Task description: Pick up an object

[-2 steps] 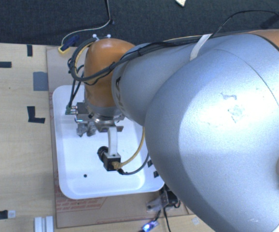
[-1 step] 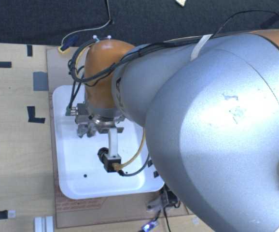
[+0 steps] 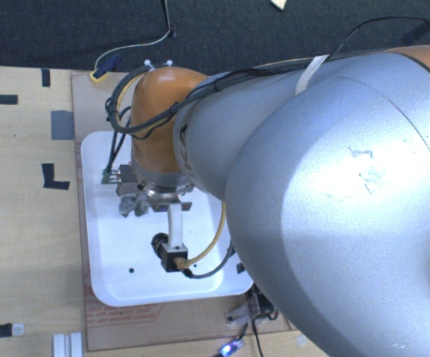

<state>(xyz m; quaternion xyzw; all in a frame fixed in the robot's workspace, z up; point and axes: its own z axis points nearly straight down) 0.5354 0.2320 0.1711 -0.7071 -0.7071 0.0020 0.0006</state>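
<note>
The grey arm comes in from the right and covers most of that side. Its orange band sits straight above the pincer. The pincer hangs over the upper left part of a white bin, close to the bin's left wall. From this slant the wrist hides its tips, so I cannot tell whether the pincer is apart or together, and I see nothing clamped in it.

On the bin floor, below the pincer in the picture and well apart from it, lies a small dark speck. It is too small to tell what it is. A second dark bit lies to the pincer's lower right, at the edge of the arm, and is partly hidden.

The bin rests on a sheet of cardboard that shows beyond its lower rim. To the left of the pincer the wooden desk carries black tape marks and a grey patch. Above the pincer, at the far edge of the desk, a yellow and blue plug lies on the end of a pale cable. The cable runs up over a dark floor.
</note>
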